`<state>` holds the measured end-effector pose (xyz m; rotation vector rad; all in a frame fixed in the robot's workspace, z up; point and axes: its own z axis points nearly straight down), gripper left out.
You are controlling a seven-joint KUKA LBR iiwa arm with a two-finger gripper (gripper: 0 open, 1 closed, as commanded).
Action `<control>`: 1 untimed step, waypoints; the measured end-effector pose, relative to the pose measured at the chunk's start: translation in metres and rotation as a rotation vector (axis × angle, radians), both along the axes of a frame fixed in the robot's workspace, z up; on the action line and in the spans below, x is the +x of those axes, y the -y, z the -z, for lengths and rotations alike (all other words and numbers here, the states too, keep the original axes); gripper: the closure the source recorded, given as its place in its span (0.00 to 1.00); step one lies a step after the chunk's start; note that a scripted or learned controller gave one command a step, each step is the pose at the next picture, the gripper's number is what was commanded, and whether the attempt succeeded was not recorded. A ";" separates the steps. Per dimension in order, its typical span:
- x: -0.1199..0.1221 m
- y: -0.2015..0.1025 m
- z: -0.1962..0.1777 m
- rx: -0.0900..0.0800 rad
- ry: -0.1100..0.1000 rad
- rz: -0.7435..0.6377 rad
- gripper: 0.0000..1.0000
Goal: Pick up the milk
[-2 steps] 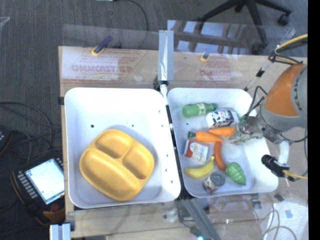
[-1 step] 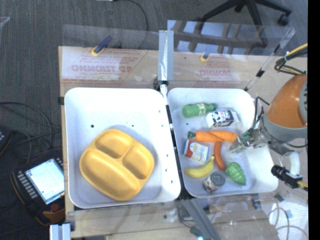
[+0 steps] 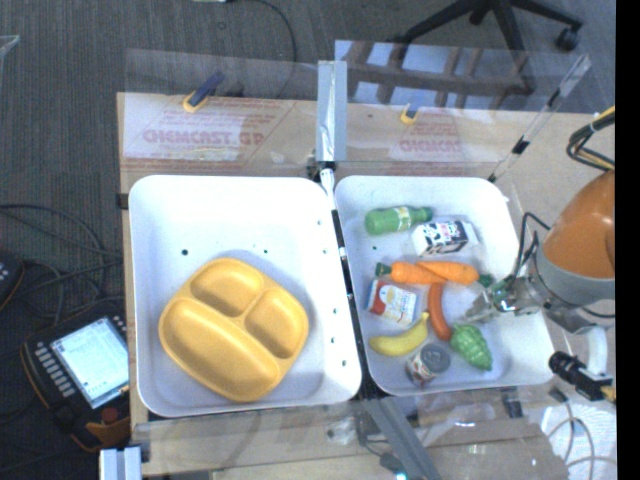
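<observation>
Sideways, milk carton [image 3: 441, 236] lying flat in right bin [image 3: 500, 200], long axis left-right; claw [image 3: 490, 305] nearby, open or closed unclear

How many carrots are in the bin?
2. Both orange toy carrots lie in the right white bin: one long carrot lies crosswise mid-bin, a second carrot runs downward below it.

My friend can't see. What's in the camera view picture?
A robot gripper hovers in the right bin among toy food, near the carrots; the milk lies untouched. The left bin holds a yellow tray.
</observation>
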<state>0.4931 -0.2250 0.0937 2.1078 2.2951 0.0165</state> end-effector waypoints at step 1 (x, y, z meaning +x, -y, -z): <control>0.000 -0.011 0.002 0.020 -0.012 -0.014 0.00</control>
